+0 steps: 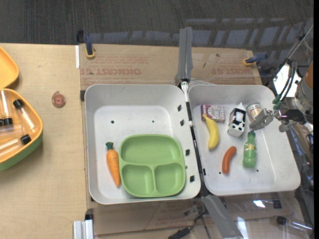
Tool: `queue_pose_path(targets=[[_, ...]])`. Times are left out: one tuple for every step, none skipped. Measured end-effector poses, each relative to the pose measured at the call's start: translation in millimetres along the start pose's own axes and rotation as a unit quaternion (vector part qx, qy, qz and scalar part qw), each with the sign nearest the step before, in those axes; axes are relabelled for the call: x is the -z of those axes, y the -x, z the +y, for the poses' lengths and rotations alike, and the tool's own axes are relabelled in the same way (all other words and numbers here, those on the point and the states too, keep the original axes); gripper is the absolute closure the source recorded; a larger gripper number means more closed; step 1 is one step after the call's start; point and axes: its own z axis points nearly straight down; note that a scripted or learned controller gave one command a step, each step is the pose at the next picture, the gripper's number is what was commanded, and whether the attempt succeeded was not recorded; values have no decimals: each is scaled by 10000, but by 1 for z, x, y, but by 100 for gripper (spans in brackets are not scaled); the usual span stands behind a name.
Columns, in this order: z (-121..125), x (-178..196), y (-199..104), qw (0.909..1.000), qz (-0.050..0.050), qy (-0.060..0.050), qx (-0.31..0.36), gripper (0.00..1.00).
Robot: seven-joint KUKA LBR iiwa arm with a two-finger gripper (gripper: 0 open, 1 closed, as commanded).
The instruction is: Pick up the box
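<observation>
Seen from above at a slant, a tan tabletop [45, 193] carries two shallow white bins side by side, the left white bin [97, 148] and the right white bin [279, 178]. The arm's pincer [275, 116] reaches in over the right bin's right rim, near its far right corner; whether it is released or clenched cannot be told, and nothing is seen gripped in it. The task's thing, a small flat pink and purple cardboard box [215, 112], lies in the right bin near its far left corner, well apart from the pincer. To do this step well, the pincer would probably need to travel across the bin toward its left wall, come down square over the box, and close across its narrower sides, keeping clear of the neighbours. A yellow plastic banana [213, 132] lies just below the box, its top end touching or nearly touching it, so a low approach from that side could nudge both. A small black and white cow-patterned carton [237, 122] stands just right of the box, and a silver metal can [254, 110] lies between the carton and the pincer. Toward the bin's near edge lie an orange toy sausage [228, 159] and a green plastic bottle [249, 150]. The left bin holds a light green plastic divided plate [152, 166] at its near edge, with an orange toy carrot [113, 165] just beside the plate, by the left wall.
</observation>
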Motion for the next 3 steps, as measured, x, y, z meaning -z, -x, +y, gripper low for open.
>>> queue_pose_path(targets=[[118, -17, -15, 9969, -5, 1, -784, 0], [139, -92, -84, 9996, -2, -3, 266, 0], [115, -146, -34, 9929, 0, 7, 1187, 0]])
